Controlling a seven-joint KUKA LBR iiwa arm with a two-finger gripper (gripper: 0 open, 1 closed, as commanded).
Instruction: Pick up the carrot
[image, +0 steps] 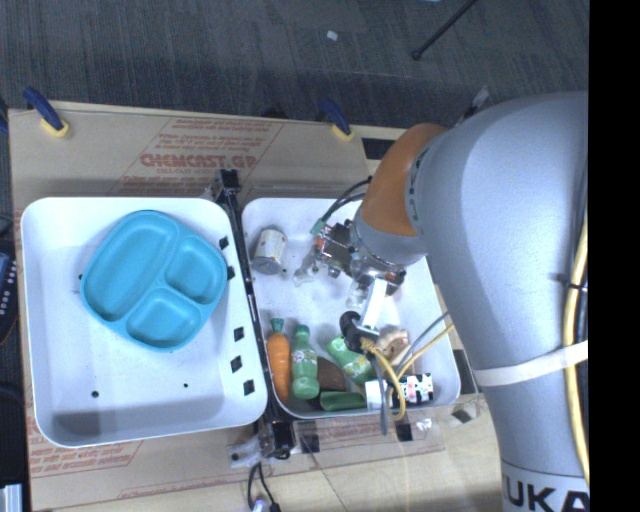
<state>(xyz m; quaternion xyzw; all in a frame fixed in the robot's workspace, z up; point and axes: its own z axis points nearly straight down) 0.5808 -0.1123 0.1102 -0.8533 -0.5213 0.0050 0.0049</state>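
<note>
Carrot (279, 368) beside green bottle (304, 366); sheet (120, 140) reads CHEMCAST.

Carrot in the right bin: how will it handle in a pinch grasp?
The orange toy-like carrot with green top looks rigid, so probably no flop. Its round, tapered body may roll or slip. It lies between the white bin's wall and a green bottle, so side clearance seems tight.

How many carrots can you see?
1. The carrot lies in the right bin, by its left wall, next to a green bottle. The arm covers part of that bin, so more could be hidden.
</note>
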